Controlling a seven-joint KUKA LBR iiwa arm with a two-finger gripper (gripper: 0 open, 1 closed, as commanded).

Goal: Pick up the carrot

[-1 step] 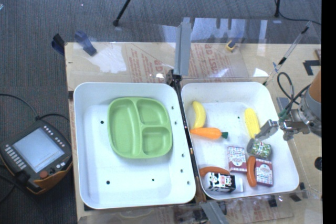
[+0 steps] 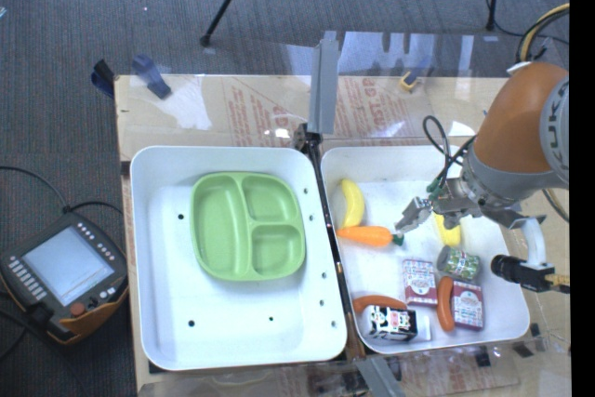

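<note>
1. The desk (image 2: 223, 107) carries two shallow white bins side by side, the left bin (image 2: 158, 293) and the right bin (image 2: 390, 167).
2. The carrot (image 2: 364, 236) lies in the right bin, near its left wall, about halfway down. It lies almost level across the picture, with the orange body to the left and the small green end to the right.
3. Just above the carrot there is a yellow banana (image 2: 352, 202), standing more or less upright in the picture and nearly touching the carrot with its lower end.
4. The grey arm (image 2: 521, 130) with the orange band reaches in from the right, over the upper right part of the right bin.
5. The gripper (image 2: 418, 214) hangs just to the right of the green end of the carrot. One grey finger (image 2: 410, 217) points down and to the left, toward the carrot. I cannot tell if the fingers are apart or together, and the carrot is not between them.
6. Below the gripper lie two red cartons (image 2: 419, 282), a green object (image 2: 460, 265) and a red sausage (image 2: 445, 304).
7. At the lower edge of the right bin lies a small black and white carton (image 2: 390, 322), with another red sausage (image 2: 376, 302) just above it.
8. In the left bin sits a green divided plate (image 2: 248, 225) with three compartments.
9. On the floor to the left of the desk lies a control pendant (image 2: 63, 279) with a screen.
</note>
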